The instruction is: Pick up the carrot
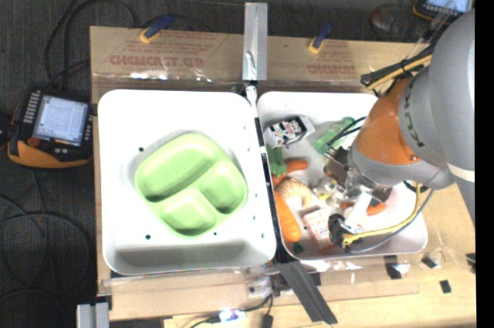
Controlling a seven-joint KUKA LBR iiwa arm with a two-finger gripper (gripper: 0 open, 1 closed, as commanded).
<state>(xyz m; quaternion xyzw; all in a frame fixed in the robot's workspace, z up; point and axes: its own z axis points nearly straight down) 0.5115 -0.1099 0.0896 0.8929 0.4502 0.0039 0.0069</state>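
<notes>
The carrot [288, 224], orange and tapered, lies near the front left corner of the right bin [409, 240], close to the wall between the bins. My gripper [338, 184] hangs low over the middle of that bin, to the right of the carrot and a little behind it. The grey wrist and its orange band cover most of the gripper. Nothing shows between the gripper and the carrot except a pale pink shrimp-like item [293, 190].
The right bin also holds a small orange piece [297, 164], a green leafy item [333, 135], a black and white box [284, 130] and a red and white packet [315, 223]. A green divided plate [191, 184] lies in the left bin [123, 118].
</notes>
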